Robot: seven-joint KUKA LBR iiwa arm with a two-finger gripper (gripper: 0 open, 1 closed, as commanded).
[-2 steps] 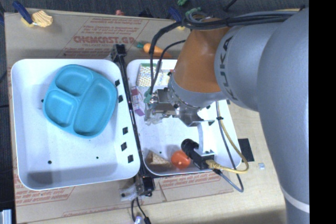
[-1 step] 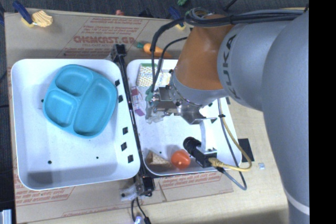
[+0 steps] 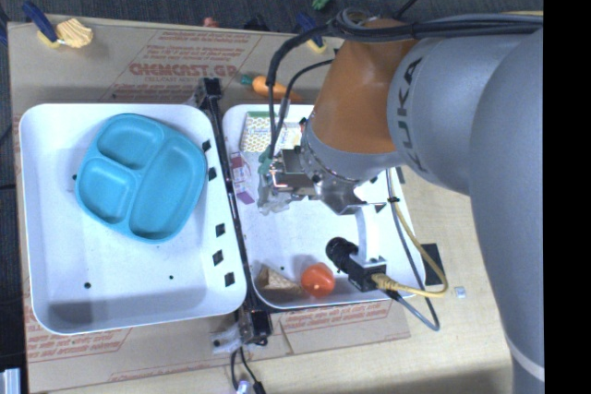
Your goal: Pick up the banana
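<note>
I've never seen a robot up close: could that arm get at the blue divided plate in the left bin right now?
Probably yes. The blue divided plate lies in the open in the left bin; the gripper hangs over the right bin beside it, with nothing standing between them.

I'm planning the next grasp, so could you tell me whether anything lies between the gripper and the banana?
I cannot tell: the gripper hangs low in the right bin, and the arm hides the floor beneath it. A green box lies just beyond it.
</note>
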